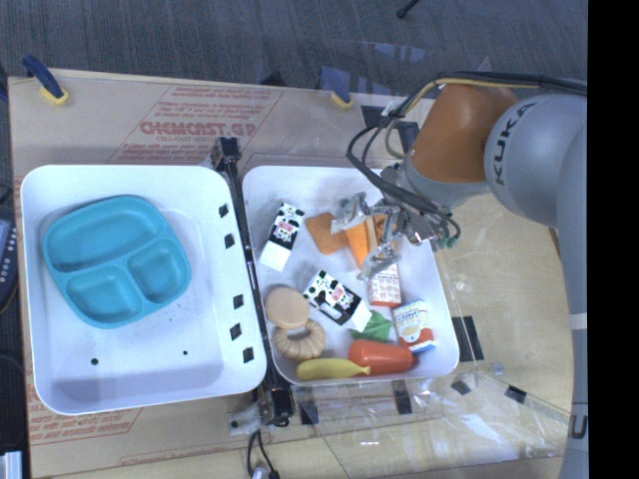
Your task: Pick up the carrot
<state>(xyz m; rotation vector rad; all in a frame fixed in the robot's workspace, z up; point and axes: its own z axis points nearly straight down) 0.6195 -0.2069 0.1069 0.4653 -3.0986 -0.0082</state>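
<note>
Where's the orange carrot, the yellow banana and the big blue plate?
Orange carrot (357, 244): camera view, its middle, beside the claw.
Yellow banana (332, 369): camera view, middle of its curved body.
Blue plastic divided plate (112, 257): camera view, ridge between compartments.

Two bins side by side on the bench: left bin (40, 367) holding a tray (115, 257) toward its far left. In the right bin (451, 352), cartons (285, 236) at the far left, a carrot (356, 244) right of them, the gripper (384, 230) over the carrot's right side. Nearer the middle, a second carton (331, 296); left of it a cookie (288, 307) with a bagel (300, 340) just in front. Along the near wall, a banana (332, 369), a pepper (381, 356) touching it on the right, a cup (413, 324) beyond.
</note>
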